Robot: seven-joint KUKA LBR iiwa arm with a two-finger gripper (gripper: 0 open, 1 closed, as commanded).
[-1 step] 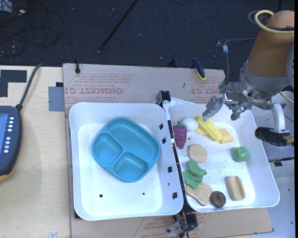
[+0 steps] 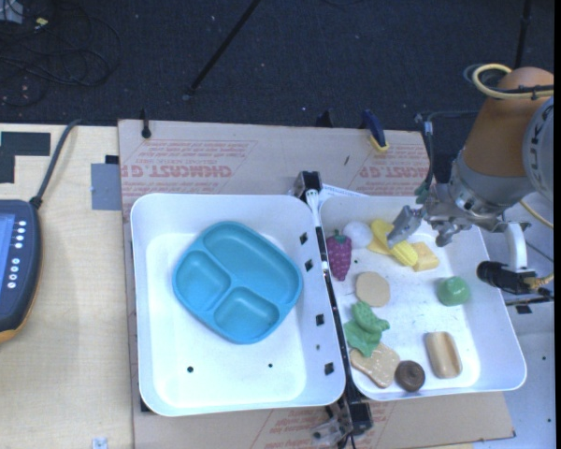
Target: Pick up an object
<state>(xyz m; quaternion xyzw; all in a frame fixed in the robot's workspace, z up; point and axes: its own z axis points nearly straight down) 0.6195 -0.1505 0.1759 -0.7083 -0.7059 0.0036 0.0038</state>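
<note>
Gripper (image 2: 419,226): positioned over the far part of the right bin (image 2: 505,344), above the yellow pieces; fingers spread apart, nothing between them.
Arm (image 2: 505,148): grey with orange band, entering from the right edge, wrist above the right bin's far-right corner.
Yellow pieces (image 2: 404,246): banana-like item and corn-like item, lying together directly under the gripper; contact with the fingers cannot be determined.
Grape cluster (image 2: 338,253): purple, at the right bin's left wall, left of the yellow pieces.
Tan disc (image 2: 373,289): near the right bin's centre, nearer the camera than the yellow pieces.
Green round item (image 2: 453,291): toward the right bin's right side.
Green leafy item (image 2: 365,327): left-centre of the right bin, touching the tan cracker-like piece (image 2: 375,364).
Doughnut (image 2: 409,375): brown, near edge of the right bin.
Bread roll (image 2: 442,354): just right of the doughnut.
Left bin (image 2: 168,363): beside the right bin, holding a blue divided plate (image 2: 236,281).
</note>
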